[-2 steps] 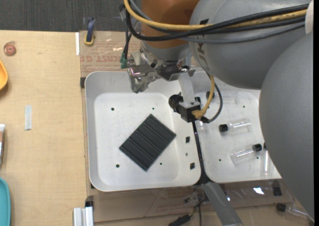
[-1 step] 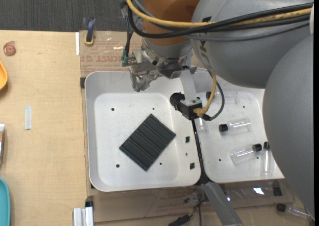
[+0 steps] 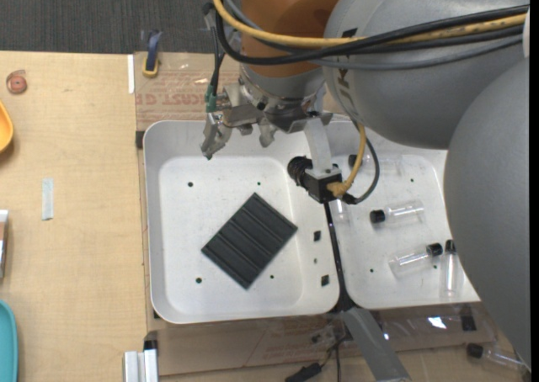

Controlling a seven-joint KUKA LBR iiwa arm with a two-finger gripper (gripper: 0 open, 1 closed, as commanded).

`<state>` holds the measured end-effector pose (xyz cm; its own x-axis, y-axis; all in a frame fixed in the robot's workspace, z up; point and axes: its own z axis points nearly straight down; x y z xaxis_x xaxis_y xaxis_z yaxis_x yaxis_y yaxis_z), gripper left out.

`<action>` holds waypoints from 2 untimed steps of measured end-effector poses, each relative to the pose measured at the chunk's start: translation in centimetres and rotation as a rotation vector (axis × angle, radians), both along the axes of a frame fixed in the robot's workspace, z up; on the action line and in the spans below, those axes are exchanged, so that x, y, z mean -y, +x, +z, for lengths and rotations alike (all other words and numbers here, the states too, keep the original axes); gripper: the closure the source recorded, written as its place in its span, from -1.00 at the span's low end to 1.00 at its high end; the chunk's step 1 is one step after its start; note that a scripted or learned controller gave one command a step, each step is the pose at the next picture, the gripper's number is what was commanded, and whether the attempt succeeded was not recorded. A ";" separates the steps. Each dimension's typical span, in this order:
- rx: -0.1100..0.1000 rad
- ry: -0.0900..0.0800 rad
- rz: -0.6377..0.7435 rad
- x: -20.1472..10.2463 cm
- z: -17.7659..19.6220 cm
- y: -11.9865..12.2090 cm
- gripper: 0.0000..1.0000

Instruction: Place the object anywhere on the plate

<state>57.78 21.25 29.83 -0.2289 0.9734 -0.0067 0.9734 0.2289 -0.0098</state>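
- Gripper (image 3: pixel 238 132) hangs over the back edge of the left bin (image 3: pixel 168 288); nothing seen between its fingers; whether they are parted or closed, cannot tell.
- Dark ribbed plate (image 3: pixel 250 239) lies flat, mid left bin.
- 3 clear vials with black caps lie in the right bin (image 3: pixel 396 292): 1 (image 3: pixel 396 214) mid-bin, 2 near the front right.

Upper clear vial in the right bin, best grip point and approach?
Judging from the camera view, grip the upper vial mid-barrel, coming straight down with the tool set across its long axis. It lies flat, black cap at its left end, clear of the lower vials and the bin wall.
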 end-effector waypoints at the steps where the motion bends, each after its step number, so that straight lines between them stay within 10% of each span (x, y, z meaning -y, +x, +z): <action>1: -0.002 -0.002 -0.001 0.1 0.8 0.1 1.00; 2: -0.002 -0.003 -0.001 0.1 0.8 0.1 -1.00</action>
